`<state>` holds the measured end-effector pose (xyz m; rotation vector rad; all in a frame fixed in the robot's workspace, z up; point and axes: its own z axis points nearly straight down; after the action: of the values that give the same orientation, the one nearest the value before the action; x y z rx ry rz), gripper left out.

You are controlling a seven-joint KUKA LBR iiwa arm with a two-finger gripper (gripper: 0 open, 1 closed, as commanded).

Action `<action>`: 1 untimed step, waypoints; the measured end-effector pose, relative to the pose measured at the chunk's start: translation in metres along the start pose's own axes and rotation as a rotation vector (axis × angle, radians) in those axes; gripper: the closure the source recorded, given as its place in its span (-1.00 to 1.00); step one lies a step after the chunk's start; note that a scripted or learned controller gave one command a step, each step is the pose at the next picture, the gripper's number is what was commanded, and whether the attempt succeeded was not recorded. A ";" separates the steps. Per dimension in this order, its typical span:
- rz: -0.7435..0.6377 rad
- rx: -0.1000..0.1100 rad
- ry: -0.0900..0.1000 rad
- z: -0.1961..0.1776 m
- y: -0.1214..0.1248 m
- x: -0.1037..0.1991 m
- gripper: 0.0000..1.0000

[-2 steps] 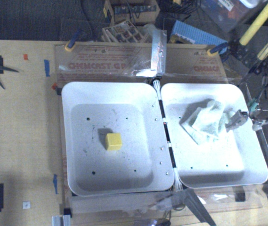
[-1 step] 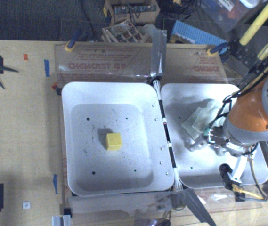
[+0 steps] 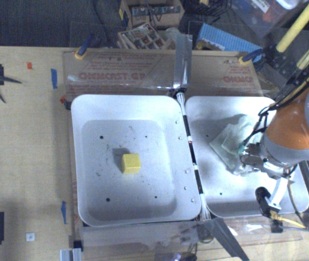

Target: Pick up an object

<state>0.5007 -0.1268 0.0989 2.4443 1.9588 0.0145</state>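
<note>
Jaws are a mystery from this angle, honestly can't tell if they're open or closed, because the wrist and its orange band (image 3: pixel 295 126) sit right over the gripper (image 3: pixel 245 159) and block the view. It's down low inside the right bin (image 3: pixel 197 124), parked at the edge of a pale, see-through crumpled thing (image 3: pixel 229 140) that looks like a plastic bag or wrapper. Whether it's actually touching it or just right beside it, no idea, too blurry there.

Over in the left bin (image 3: pixel 83 145) there's a small yellow block (image 3: pixel 131 163), sitting a bit left of the middle of the floor, well away from the arm and all on its own. A few dark specks are scattered on the bin floor around it.

Both bins sit side by side on the wooden bench (image 3: pixel 24 145), touching along the middle seam. A black cable end (image 3: pixel 263 197) hangs off the arm near the front of the right bin.
</note>
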 end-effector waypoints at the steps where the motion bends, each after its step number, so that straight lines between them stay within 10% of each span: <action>1: -0.061 -0.001 -0.004 0.009 -0.024 0.025 1.00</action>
<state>0.4825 -0.0969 0.0896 2.3802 2.0305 0.0108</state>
